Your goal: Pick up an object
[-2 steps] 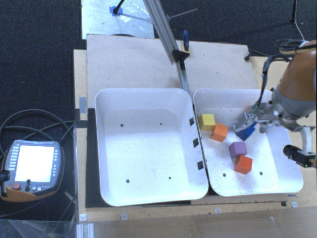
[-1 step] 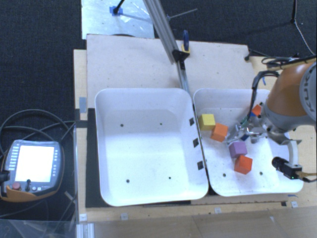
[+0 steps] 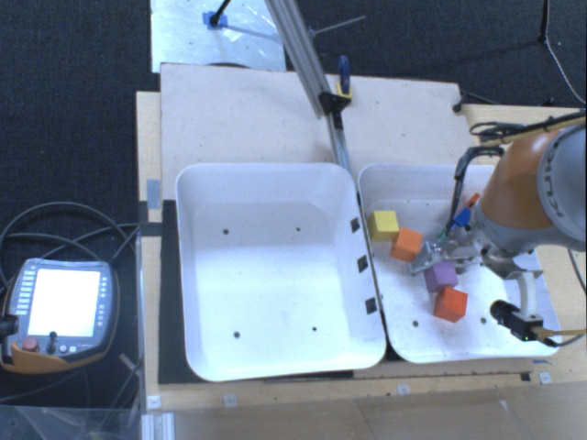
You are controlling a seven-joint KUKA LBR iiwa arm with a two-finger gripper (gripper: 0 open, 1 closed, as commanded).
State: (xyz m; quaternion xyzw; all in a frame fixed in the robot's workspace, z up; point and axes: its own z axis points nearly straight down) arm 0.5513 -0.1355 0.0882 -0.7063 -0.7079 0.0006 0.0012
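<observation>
Down at the lower left of the frame sits the teach pendant (image 3: 57, 314), screen glowing white, its black cables looping round it on the dark floor. Moving up and right, the left bin (image 3: 275, 269) fills the centre of the picture, its floor bare but for a few small dark holes. Right beside it, rims touching, is the right bin (image 3: 404, 337), and that's where the action is: a red block (image 3: 449, 304) lies lowest, a purple block (image 3: 440, 275) just above it and touching or very nearly so, an orange block (image 3: 406, 244) up and to the left, and a yellow block (image 3: 384, 224) just beyond that, near the bin's left wall. The gripper (image 3: 431, 259) is down in the bin between the orange and purple blocks, its grey metal tip right against the purple one; whether the fingers are apart or together I cannot tell from here, and no block is seen between them. The arm (image 3: 527, 195) with its orange band looms over the bin's right side. Farther back, a metal pole (image 3: 298, 39) slants across the pale bench board (image 3: 248, 117) toward the top of the frame
</observation>
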